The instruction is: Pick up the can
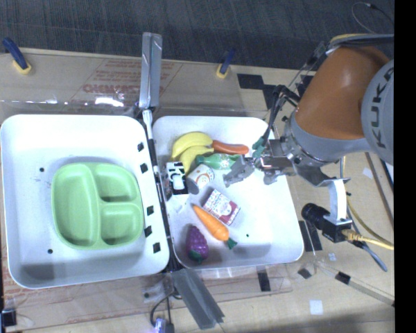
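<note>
The can (pixel 206 172) lies on its side in the right bin (pixel 277 227), green-bodied with its pale round end facing the camera, just below the bananas (pixel 188 148). My gripper (pixel 254 175) hangs over the bin to the right of the can, with the arm reaching in from the right. Its fingers stand apart and open, the left fingertip (pixel 234 175) close to the can's green side. Nothing sits between the fingers.
Around the can lie a sausage (pixel 230 146), a small dark carton (pixel 176 177), a red box (pixel 220 207), a carrot (pixel 211 223) and an eggplant (pixel 197 243). The left bin (pixel 21 144) holds a green divided plate (pixel 97 203).
</note>
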Available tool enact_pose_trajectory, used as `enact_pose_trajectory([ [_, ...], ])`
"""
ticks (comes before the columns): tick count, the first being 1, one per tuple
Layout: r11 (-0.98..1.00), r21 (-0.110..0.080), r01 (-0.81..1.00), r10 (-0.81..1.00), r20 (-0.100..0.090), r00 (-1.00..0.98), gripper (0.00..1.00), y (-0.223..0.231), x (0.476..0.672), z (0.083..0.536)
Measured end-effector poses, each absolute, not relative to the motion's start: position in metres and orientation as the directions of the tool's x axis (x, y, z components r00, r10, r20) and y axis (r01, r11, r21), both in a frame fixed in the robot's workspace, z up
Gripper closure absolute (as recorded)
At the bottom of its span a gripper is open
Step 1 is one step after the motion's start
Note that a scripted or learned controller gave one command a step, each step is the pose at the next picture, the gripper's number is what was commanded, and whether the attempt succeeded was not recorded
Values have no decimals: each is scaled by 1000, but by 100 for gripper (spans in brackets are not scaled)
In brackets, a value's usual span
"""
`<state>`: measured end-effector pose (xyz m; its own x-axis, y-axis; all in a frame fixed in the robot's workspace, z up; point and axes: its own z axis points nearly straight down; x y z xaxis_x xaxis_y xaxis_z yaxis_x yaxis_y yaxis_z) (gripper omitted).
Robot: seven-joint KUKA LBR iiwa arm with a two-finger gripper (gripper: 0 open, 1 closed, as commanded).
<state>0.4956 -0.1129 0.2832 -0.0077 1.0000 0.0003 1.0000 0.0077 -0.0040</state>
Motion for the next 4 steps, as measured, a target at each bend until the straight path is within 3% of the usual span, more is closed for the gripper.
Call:
enact_pose_trajectory([
  [1,61,-6,998,998,0,-61,0,-61,562,206],
  [2,26,19,999,1000,1,-26,0,-95,567,112],
  [3,33,18,999,999,1,-33,100,-94,567,122],
  [4,231,-3,973,973,2,-231,100,-130,476,122],
])
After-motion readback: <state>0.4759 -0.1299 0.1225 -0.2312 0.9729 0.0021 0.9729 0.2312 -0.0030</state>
